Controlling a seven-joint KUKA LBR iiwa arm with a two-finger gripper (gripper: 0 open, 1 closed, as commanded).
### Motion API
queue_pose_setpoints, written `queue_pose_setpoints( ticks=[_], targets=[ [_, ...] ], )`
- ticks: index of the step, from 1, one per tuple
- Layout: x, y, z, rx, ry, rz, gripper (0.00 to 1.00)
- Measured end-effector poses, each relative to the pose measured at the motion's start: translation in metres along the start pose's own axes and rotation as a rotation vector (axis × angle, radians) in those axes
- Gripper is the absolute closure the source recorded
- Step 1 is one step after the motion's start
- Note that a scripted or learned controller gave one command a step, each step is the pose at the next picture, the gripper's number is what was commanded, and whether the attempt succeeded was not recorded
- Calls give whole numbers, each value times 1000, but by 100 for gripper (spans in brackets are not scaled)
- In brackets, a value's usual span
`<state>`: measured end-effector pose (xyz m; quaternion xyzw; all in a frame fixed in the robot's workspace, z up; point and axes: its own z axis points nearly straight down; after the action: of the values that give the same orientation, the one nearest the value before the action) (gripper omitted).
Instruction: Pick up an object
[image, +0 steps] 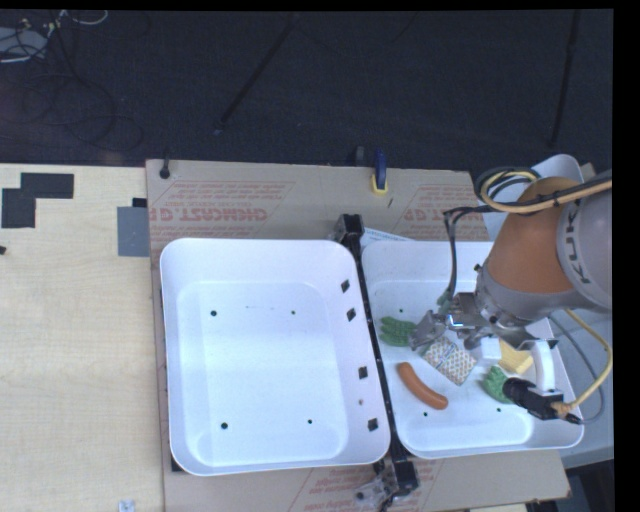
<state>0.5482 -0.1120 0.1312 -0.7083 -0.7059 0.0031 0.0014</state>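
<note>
1. Two shallow white plastic bins sit side by side; the right bin (470, 440) holds a smooth orange sausage-shaped object (422, 386) and a checkered block (448, 360).
2. Gripper (450, 328) hovers beside the block; whether it grasps anything I cannot tell.

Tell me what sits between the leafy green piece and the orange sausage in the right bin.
Bare white floor of the right bin separates the leafy green piece from the orange sausage, per the camera view.

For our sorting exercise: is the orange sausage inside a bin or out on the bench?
Inside: the sausage lies flat on the right bin's floor.
</note>
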Motion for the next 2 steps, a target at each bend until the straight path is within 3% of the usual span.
queue_pose_setpoints(
  ticks=[1,2],
  targets=[
    [33,52,36,-4,5,-7,0],
    [30,51,25,0,4,-1,100]
  ],
)
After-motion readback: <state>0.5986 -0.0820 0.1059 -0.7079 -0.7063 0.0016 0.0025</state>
